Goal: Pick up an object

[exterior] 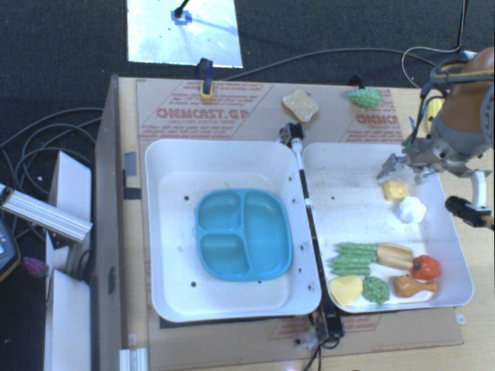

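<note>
My gripper (404, 168) hovers over the far part of the right bin (348, 176), its fingers spread and nothing between them. Just below it lies a small yellow piece (395, 189), and beside that a white lump (411, 209). Along the bin's near edge are green beans (354, 258), a tan roll (394, 254), a red tomato (425, 267), an orange piece (406, 286), a pale yellow piece (346, 289) and a green floret (376, 289).
The left bin (174, 207) holds a blue divided plate (244, 234). Beyond the bins, on the cardboard, lie a bread slice (300, 105) and a green toy (365, 97). A yellow clamp (206, 83) stands at the board's far edge.
</note>
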